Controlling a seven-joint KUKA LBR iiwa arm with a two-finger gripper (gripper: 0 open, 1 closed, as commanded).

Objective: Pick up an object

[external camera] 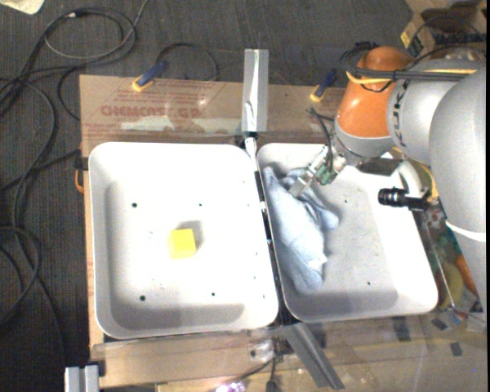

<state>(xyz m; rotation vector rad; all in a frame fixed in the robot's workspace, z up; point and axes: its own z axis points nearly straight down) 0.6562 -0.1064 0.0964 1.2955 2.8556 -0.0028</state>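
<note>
A small yellow block [182, 242] lies near the middle of the left bin [106, 219]. A crumpled light blue cloth [305, 227] stretches along the left side of the right bin [392, 276]. My gripper [314, 174] hangs low over the back of the right bin, at the cloth's upper end, and seems to touch the fabric there. The grey arm with its orange band [371, 96] comes in from the right above it.
A metal post [255, 88] stands behind the seam between the two bins. A brown cardboard sheet [163, 109] lies behind the left bin, with clamps and cables on the dark floor. A black knob [392, 196] juts over the right bin's right side.
</note>
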